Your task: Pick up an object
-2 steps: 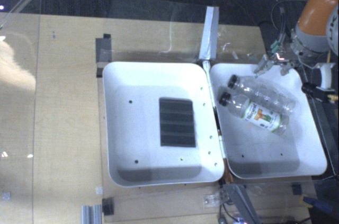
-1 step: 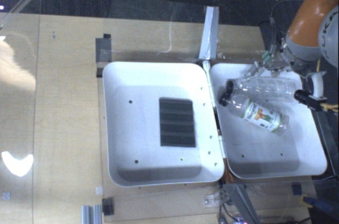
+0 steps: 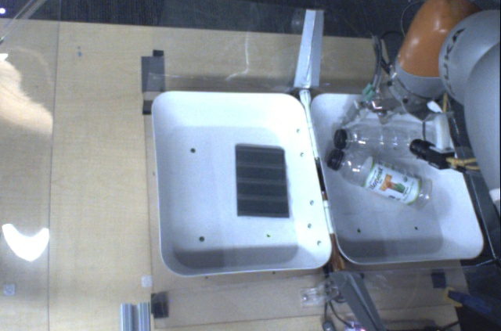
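Observation:
Two clear plastic bottles with black caps lie in the right bin point(image 3: 462, 232). The upper bottle point(image 3: 380, 138) lies across the bin's far half. The lower bottle point(image 3: 385, 181) carries a white, green and orange label and points down to the right. A flat black ridged block point(image 3: 261, 180) lies in the middle of the left bin point(image 3: 180, 165). My gripper point(image 3: 381, 100) hangs at the far edge of the right bin, just above the upper bottle, below the orange band point(image 3: 433, 36).
The grey arm point(image 3: 477, 79) covers the right bin's far right corner. A dark part with yellow cable point(image 3: 432, 152) juts over the bin's right side. A metal bar point(image 3: 308, 55) stands behind the seam between the bins.

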Robot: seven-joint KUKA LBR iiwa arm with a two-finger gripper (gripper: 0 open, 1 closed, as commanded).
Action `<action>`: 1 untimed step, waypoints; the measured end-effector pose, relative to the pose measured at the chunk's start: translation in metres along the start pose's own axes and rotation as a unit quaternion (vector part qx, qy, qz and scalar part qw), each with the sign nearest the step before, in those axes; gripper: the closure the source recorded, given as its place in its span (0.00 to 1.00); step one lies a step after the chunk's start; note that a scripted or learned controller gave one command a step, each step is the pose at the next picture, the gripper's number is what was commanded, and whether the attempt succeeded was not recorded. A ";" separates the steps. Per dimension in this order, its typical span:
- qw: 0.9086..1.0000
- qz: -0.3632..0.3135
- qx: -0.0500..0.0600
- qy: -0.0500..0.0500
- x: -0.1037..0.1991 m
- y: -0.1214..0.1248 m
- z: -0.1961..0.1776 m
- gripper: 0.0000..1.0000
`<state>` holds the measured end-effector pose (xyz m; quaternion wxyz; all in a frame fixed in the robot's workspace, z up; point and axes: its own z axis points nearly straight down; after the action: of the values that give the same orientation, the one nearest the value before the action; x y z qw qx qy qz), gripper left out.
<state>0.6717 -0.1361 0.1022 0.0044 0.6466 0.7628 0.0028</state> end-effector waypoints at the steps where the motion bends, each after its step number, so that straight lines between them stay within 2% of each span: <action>1: 0.995 -0.095 0.000 0.001 0.022 -0.068 0.013 0.00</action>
<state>0.6008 -0.1251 0.0886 0.0037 0.5711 0.8209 0.0028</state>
